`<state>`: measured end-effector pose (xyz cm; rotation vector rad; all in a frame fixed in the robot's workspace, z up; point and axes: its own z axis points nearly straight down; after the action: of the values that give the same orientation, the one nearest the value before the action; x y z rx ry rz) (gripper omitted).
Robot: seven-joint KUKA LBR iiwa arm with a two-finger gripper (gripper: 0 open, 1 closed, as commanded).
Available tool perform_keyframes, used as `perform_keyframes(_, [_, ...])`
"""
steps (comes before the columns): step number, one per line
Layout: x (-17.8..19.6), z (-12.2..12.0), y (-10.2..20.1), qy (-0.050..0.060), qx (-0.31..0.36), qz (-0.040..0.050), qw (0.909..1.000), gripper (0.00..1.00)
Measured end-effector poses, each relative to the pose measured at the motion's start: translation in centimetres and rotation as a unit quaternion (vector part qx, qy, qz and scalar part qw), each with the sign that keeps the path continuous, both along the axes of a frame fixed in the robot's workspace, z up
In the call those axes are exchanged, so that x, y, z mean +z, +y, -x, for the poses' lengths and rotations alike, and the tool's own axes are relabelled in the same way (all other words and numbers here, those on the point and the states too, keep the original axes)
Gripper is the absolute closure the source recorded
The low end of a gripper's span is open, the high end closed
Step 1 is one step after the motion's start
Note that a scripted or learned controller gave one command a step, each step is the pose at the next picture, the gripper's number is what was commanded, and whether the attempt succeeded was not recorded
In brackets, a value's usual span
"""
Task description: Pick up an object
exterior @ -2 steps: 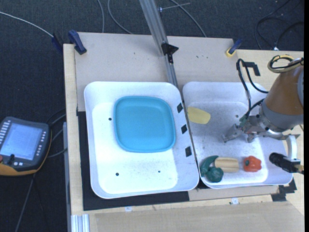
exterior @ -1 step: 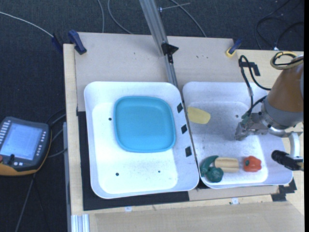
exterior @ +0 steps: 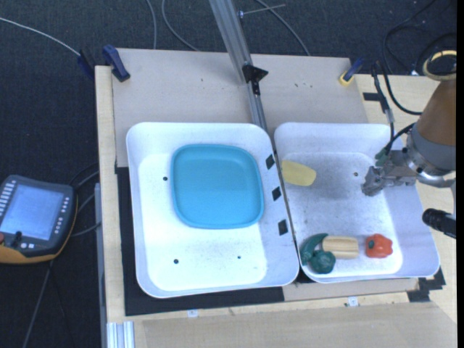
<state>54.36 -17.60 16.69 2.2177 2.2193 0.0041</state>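
In the right bin [exterior: 341, 140] my gripper [exterior: 373, 185] hangs over the right-hand part of the floor, with nothing visible between its fingers. A pale yellow piece [exterior: 299, 172] lies at the bin's left side, well left of the gripper. Along the front edge lie a dark green object [exterior: 317, 254], a tan block [exterior: 341, 246] and a red pepper-like object [exterior: 378, 246], all below the gripper. The red one is nearest, straight in front of it.
The left bin [exterior: 148, 194] holds a turquoise square plate [exterior: 217, 185]. A metal rail [exterior: 233, 31] runs diagonally from the top down between the bins. A pendant [exterior: 32, 216] lies on the floor at far left. Blue clamps [exterior: 116, 61] sit at the bench corners.
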Motion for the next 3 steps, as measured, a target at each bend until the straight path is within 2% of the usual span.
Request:
perform_keyframes(2, [7.6,-0.5,0.6,0.001,0.000,-0.0002,1.0000,1.00])
perform_keyframes(3, [8.4,-2.0,5.0,0.002,0.002,-0.0009,1.0000,1.00])
